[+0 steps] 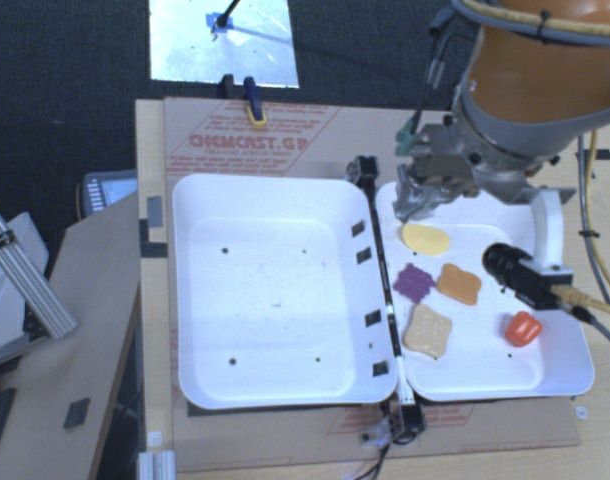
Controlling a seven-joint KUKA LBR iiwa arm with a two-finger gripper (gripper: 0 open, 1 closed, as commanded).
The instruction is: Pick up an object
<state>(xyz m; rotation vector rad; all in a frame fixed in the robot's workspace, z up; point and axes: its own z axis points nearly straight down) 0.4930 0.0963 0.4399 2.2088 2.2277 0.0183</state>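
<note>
The claw (417,200) hangs at the upper left of the right bin (575,368), just above a yellow piece (425,238); how far it is open I cannot tell. Below lie a purple piece (414,282), an orange piece (459,284), a tan piece (427,331) and a red piece (522,329).

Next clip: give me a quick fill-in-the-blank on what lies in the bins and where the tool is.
1. All the small objects lie in the ____ bin.
2. The tool hangs just above the ____ piece.
3. The purple piece lies directly left of the ____ piece.
4. The red piece sits nearest the bin's ____ edge.

Missing words: right; yellow; orange; right
</note>
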